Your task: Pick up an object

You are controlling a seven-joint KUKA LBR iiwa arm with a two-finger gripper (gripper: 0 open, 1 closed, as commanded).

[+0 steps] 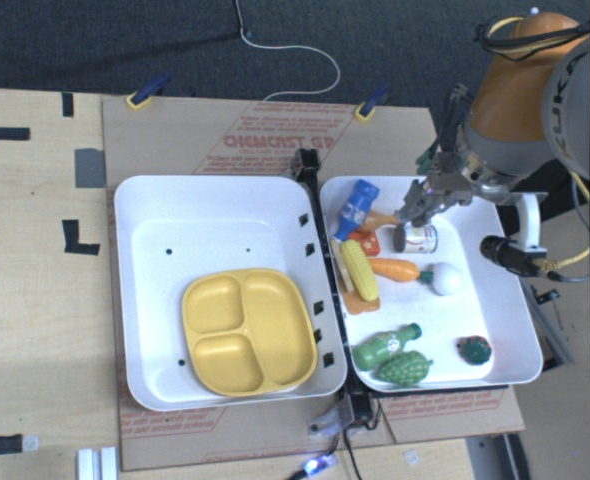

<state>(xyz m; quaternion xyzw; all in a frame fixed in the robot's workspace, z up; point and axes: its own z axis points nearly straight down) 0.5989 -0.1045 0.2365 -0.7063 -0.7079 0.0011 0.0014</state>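
- nearest the lower edge of the view, we see the left shallow white bin (145, 268) holding a yellow plastic plate with three compartments (247, 330), which lies flat toward the bin's near right corner.
- beside it, in the near part of the right shallow white bin (510, 313), we find a green plastic bottle (385, 344) touching a bumpy green toy vegetable (405, 369), and a small dark green round object (474, 349) apart from them toward the right wall.
- further in, at mid-bin, we note a yellow toy corn cob (359, 270) lying over an orange flat piece, an orange toy carrot (395, 268) just beside it, a small red object (368, 244), and a white ball (445, 280) near the carrot's tip.
- toward the far left of that bin we see a blue rectangular packet (356, 206), tilted.
- over the far middle of the right bin, the two-finger gripper (413, 230) hangs from the grey arm with the orange band (520, 78); we cannot tell whether its fingers are apart or together, and we see nothing between them.
- beyond both bins we see a brown cardboard sheet (265, 138) and a white cable (285, 48).
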